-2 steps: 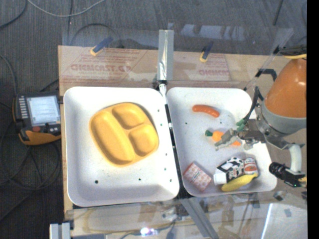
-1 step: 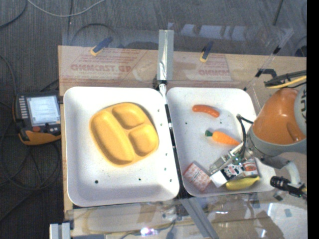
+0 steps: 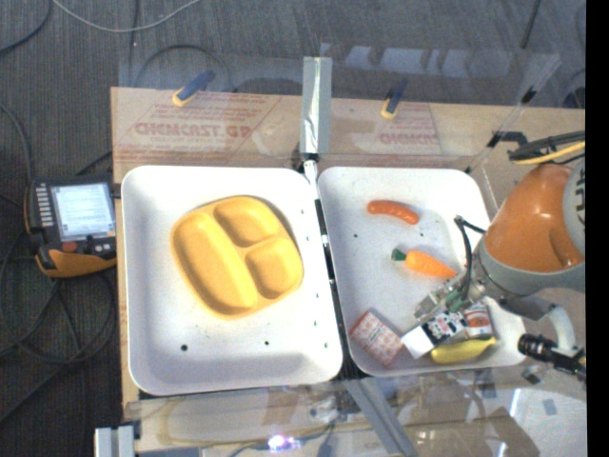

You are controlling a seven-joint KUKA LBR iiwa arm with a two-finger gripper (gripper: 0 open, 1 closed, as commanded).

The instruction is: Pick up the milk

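Note:
The milk point(image 3: 445, 330) is a small white carton with a dark printed label. It lies on its side near the front right corner of the right bin point(image 3: 476, 188). My gripper point(image 3: 445, 301) reaches in from the right under the orange band of the arm point(image 3: 533, 227). It sits low, right over the milk's upper edge, touching it or nearly so. The arm hides part of the carton's right end.
A yellow banana point(image 3: 463, 351) lies against the milk's front side. A pink carton point(image 3: 376, 338) sits to its left. A carrot point(image 3: 424, 265) and a sausage point(image 3: 393, 211) lie farther back. The left bin point(image 3: 152, 350) holds a yellow divided plate point(image 3: 238, 253).

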